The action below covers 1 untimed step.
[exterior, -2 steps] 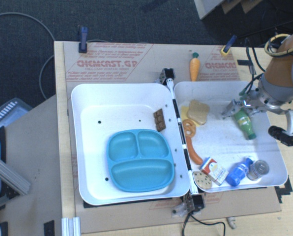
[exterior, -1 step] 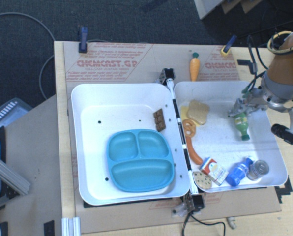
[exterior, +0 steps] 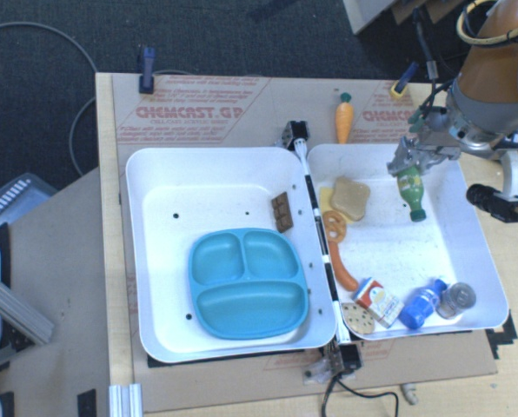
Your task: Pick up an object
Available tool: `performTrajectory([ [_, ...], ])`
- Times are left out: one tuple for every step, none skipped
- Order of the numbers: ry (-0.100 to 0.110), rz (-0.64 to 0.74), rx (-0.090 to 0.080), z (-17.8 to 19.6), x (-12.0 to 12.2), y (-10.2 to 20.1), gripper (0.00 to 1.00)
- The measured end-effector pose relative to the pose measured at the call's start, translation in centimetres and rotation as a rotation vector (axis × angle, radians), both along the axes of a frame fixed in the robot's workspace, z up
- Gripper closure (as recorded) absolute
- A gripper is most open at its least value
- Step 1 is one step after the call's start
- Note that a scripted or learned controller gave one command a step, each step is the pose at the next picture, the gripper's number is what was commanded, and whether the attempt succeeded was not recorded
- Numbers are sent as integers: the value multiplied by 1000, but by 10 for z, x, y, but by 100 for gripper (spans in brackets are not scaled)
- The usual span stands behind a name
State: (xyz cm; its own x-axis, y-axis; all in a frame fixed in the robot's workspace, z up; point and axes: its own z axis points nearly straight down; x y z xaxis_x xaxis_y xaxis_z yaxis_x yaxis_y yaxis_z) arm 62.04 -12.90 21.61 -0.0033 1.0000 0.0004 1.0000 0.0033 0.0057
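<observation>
While the claw sits right atop the small green plastic bottle, I cannot tell its grip; lifting looks yet undone.

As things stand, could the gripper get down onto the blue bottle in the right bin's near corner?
Probably yes. The blue bottle lies uncovered, with a small can and a carton close on either side. The gripper sits over a green bottle at the far end.
</observation>
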Motion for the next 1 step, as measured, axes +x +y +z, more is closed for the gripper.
performTrajectory([
  [7, -2, 1, 28, -41, 91, 100],
])
